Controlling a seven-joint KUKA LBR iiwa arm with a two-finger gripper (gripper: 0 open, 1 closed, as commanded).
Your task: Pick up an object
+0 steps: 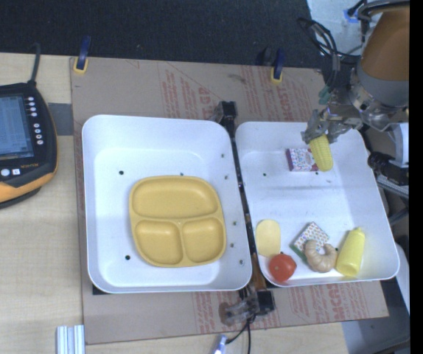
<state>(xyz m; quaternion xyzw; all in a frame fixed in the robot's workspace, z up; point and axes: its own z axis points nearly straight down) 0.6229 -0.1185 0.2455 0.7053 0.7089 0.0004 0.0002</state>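
Note:
My gripper hangs over the far part of the right bin. Its fingers are shut on the upper end of a yellow corn cob, which points down toward the bin floor. A small purple-and-white packet lies just left of the cob. Along the near edge of the same bin lie a pale yellow block, a red tomato, a checked packet, a tan knobbly piece and a yellow bottle.
The left bin holds a yellow divided plate. A control tablet with an orange case rests on the bench at far left. Clamps join the bins at the far and near ends.

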